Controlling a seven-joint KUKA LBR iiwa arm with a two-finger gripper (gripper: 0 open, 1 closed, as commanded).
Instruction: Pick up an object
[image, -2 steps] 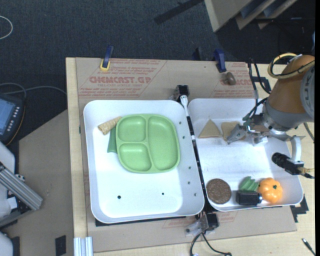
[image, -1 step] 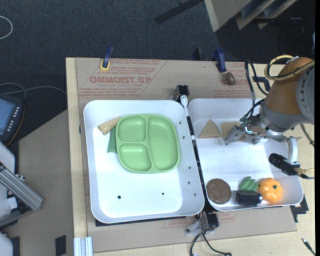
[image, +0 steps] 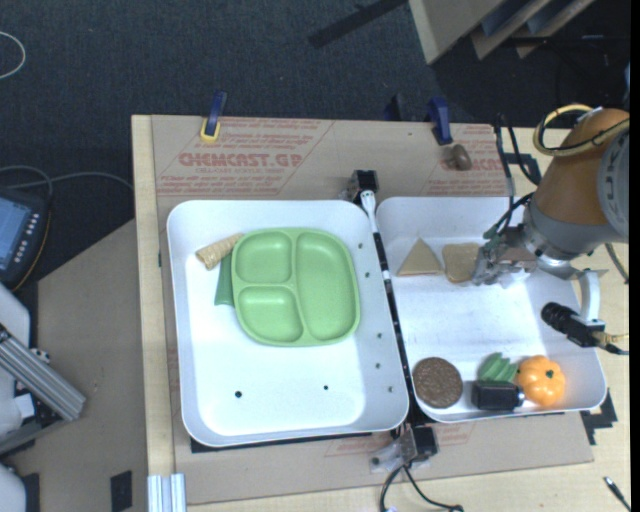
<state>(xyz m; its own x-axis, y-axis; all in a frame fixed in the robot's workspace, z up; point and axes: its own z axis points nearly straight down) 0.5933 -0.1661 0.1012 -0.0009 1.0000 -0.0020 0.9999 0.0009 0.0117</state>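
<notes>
Jaws low in my right bin, at its far side.
I see the gripper (image: 490, 268) beside a tan disc (image: 459, 262) and tan wedge (image: 419, 259); I cannot tell the jaws' state. A green tray (image: 296, 285) sits in the left bin (image: 280, 410).

Right bin (image: 440, 330), rear area: one tan triangular wedge (image: 420, 259), lying flat, apex toward the rear; beside it on the right, a tan rounded piece (image: 459, 262), flat. Right bin, front edge: one brown speckled disc (image: 437, 382), flat; one green leafy item (image: 497, 368); one black block (image: 496, 397) just in front of the green item; one orange pumpkin-shaped item (image: 541, 380) with a dark top, touching the block and the green item on their right
</notes>
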